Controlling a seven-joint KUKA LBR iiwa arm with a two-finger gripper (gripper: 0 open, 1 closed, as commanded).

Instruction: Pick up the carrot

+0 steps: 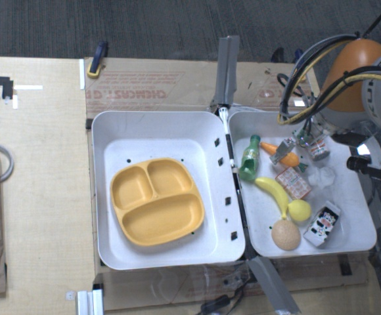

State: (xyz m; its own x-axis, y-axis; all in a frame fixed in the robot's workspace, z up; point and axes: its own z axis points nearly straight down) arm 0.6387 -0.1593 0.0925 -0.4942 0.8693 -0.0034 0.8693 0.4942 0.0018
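Carrot first: the small orange tapered carrot (277,152) lies in the right-hand shallow white bin (358,241), just right of the green plastic bottle (249,157), which serves as the landmark for what follows. Its long axis runs from upper left to lower right, the narrow tip pointing toward the bottle's cap. The grey two-finger gripper (286,151) sits directly over the carrot's thicker end, touching or nearly touching it, so the carrot extends out from the gripper toward the bottle. Whether the jaws are spread or closed I cannot tell at this slant, and no grasp is confirmed. Below and right of the bottle lie a curved yellow banana (271,190), a round yellow lemon (299,210) and a tan egg-shaped object (286,235). Well left of the bottle, a yellow divided plastic plate (156,201) rests in the other white bin (105,176).
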